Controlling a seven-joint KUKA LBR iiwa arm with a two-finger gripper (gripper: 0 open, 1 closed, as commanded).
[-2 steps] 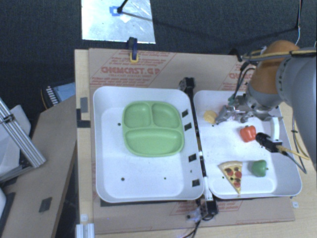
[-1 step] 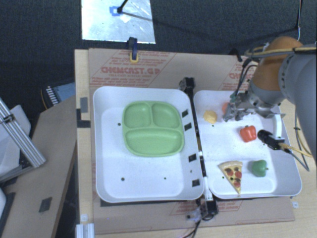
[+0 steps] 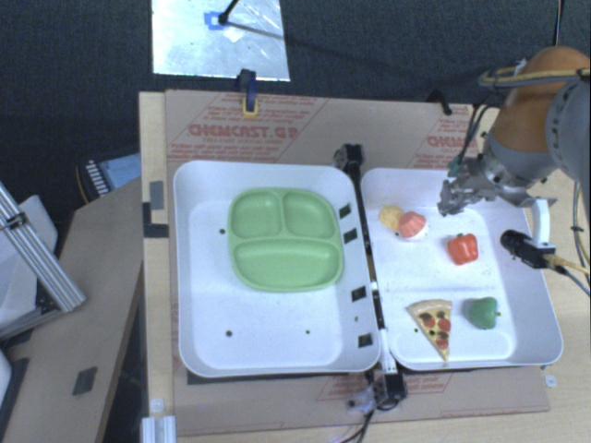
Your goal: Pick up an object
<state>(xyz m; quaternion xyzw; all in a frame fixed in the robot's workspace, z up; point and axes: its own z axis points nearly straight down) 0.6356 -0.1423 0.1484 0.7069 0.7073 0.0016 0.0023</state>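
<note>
Closest to my camera is the pizza slice (image 3: 433, 325) at the near edge of the right bin (image 3: 526, 340), with the green pepper (image 3: 481, 313) just beside it at three o'clock. Toward twelve o'clock from the pepper I see the red pepper (image 3: 464, 247), and at nine o'clock from that a pink and yellow toy food piece (image 3: 404, 221). The gripper (image 3: 450, 201) hangs over the far part of the right bin, at roughly one o'clock from the pink piece, with nothing visibly between its fingers; I cannot tell whether they are apart or together. In the left bin (image 3: 199, 330) sits a green divided plate (image 3: 283, 238), three compartments, nothing in them.
</note>
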